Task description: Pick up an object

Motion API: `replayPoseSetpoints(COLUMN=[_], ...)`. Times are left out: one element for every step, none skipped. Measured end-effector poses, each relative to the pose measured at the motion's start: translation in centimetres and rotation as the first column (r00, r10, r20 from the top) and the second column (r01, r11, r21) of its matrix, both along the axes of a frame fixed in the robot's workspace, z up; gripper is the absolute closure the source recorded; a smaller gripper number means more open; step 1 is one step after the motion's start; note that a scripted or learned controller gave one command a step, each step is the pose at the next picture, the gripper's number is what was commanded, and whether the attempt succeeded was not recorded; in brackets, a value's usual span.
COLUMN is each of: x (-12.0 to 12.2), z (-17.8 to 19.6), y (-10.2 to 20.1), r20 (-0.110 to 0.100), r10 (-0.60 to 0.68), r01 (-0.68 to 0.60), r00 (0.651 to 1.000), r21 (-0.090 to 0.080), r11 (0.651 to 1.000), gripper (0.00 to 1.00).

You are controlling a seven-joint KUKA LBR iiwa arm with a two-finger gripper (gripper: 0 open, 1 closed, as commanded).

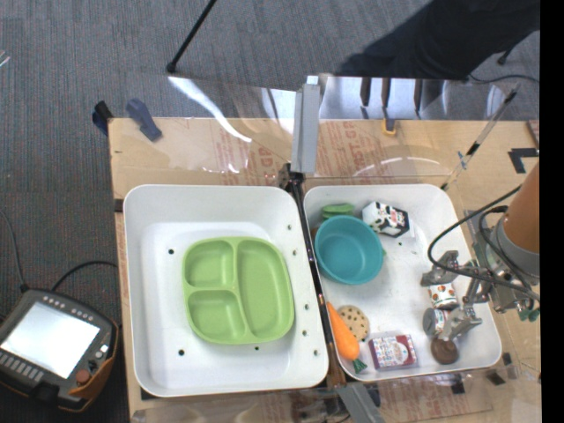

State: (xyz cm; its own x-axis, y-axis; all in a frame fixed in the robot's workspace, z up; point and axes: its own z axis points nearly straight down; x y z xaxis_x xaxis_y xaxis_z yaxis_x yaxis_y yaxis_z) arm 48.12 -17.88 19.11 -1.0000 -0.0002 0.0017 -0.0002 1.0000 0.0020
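In the right bin point(414, 263) lie a teal bowl point(350, 249), a green lid point(337, 211), a black-and-white carton point(386, 218), a carrot point(344, 333), a cookie point(354, 321), a red packet point(392, 352) and a brown round piece point(445, 352). My gripper point(446, 300) is low over the bin's right side, open. One finger point(438, 277) is above and the other point(458, 325) below a small labelled can point(442, 295). The fingers straddle the can without clearly closing on it. A grey object point(433, 321) lies just beside the lower finger.
The left bin point(159, 218) holds a green divided plate point(238, 289). A metal post point(306, 135) stands behind the seam between the bins. A black cable point(449, 232) loops over the right bin. A control pendant point(53, 346) lies on the floor at the lower left.
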Motion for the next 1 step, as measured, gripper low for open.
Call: replayPoseSetpoints(x=[2.53], z=[-6.53], y=[-3.07], r20=[-0.004], r10=[0.126], r01=[-0.126], r00=[0.992], r21=[0.003], r11=[0.992], gripper=[0.0])
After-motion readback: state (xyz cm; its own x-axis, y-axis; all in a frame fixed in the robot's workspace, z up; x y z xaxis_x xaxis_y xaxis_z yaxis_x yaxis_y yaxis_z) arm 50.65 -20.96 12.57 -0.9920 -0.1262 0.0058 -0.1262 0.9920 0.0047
